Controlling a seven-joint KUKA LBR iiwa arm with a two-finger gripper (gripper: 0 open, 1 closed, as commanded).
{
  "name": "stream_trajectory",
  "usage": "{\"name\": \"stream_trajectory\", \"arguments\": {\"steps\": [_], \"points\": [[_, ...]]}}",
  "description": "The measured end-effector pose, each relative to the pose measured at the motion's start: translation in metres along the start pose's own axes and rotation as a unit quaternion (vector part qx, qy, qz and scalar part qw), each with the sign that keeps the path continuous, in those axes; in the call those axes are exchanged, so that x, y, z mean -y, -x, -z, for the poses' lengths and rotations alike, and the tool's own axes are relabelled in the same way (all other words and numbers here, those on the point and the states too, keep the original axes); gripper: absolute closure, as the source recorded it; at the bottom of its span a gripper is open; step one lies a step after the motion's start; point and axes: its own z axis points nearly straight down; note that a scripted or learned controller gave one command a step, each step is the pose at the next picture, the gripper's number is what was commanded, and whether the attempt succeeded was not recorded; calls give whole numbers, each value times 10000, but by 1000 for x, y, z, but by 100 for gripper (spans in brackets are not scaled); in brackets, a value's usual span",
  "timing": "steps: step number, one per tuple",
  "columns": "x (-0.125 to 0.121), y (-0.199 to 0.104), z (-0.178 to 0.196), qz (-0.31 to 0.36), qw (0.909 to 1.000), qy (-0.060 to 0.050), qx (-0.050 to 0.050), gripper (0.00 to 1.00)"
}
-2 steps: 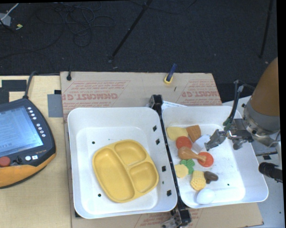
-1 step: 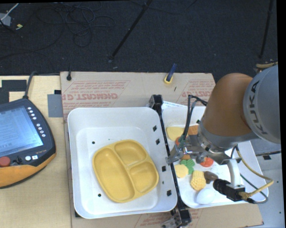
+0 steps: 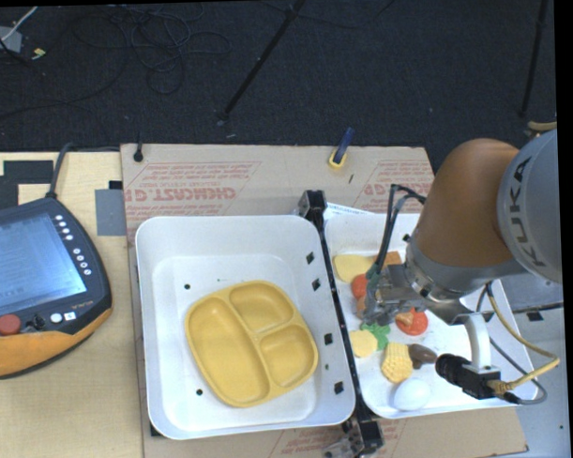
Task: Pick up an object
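Cardboard-covered bench (image 3: 219, 183), dark floor with cables behind. Near edge of the right bin (image 3: 518, 398): white egg-shaped piece (image 3: 411, 394), corn cob (image 3: 396, 361) just behind it, a small brown item (image 3: 423, 354) beside the corn. Mid-bin: yellow-green piece (image 3: 365, 344), red tomato-like piece (image 3: 413, 321), another red bit (image 3: 360, 286), pale yellow piece (image 3: 351, 266) toward the far side. Left bin (image 3: 174, 246) holds a yellow divided plate (image 3: 252, 341). Teach pendant (image 3: 39, 270) sits off the bench's left edge.

Arm (image 3: 474, 217) reaches from the right, wrist bent down over the right bin's middle. Gripper (image 3: 383, 309) is low among the toy food, near the bin's left wall; cannot tell how far its pincer is open or whether it has anything.

Step looks like the descent/grasp attempt, nothing visibly lifted yet. Next move probably calls for closing on one piece, the red ones being nearest, then a straight lift.
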Motion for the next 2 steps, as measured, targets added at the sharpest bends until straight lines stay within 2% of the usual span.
{"name": "stream_trajectory", "arguments": {"steps": [1,2], "points": [[-85,44,-29,10,10000,38,18,100],[-51,101,53,-5,10000,42,16,100]]}}
